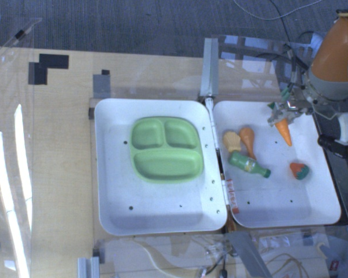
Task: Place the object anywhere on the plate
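Note:
A green three-compartment plate (165, 149) lies in the middle of the left bin (113, 213). My gripper (282, 117) is over the back right part of the right bin (319, 210). It is shut on the top end of an orange toy carrot (285, 132), which hangs down from the fingers and points toward the front. The carrot is well to the right of the plate, across the divider between the bins.
In the right bin lie a tan and orange drumstick toy (240, 139), a green bottle (249, 165) on its side and a small red and green fruit (299, 170). A clear-walled frame (243, 62) stands behind the right bin.

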Tool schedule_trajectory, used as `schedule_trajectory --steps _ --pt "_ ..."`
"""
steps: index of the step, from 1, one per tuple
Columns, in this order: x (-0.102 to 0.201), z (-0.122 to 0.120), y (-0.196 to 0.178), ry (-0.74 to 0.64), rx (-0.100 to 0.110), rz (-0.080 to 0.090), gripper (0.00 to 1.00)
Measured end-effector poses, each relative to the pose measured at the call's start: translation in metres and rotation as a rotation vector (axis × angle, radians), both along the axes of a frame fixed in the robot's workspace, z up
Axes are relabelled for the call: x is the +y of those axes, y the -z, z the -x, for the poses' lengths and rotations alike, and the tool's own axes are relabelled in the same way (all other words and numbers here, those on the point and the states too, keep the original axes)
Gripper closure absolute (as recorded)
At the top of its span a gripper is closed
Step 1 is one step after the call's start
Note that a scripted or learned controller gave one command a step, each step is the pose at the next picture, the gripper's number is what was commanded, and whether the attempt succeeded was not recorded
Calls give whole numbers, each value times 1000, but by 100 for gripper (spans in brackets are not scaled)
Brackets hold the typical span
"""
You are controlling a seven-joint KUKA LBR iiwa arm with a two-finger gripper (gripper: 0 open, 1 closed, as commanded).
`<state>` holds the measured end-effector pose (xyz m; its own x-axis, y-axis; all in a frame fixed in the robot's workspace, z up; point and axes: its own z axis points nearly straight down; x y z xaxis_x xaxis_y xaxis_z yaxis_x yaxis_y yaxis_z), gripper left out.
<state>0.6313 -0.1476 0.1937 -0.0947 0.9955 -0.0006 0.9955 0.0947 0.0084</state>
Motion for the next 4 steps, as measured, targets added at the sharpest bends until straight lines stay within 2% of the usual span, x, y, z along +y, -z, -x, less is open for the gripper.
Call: schedule_trajectory --steps 1,2,3,4 --pt "98 17 -27 -52 1 0 100" --pt "169 9 -17 62 4 0 100" --pt "247 22 8 -39 4 -1 100" --pt "246 22 8 -37 4 -1 0"
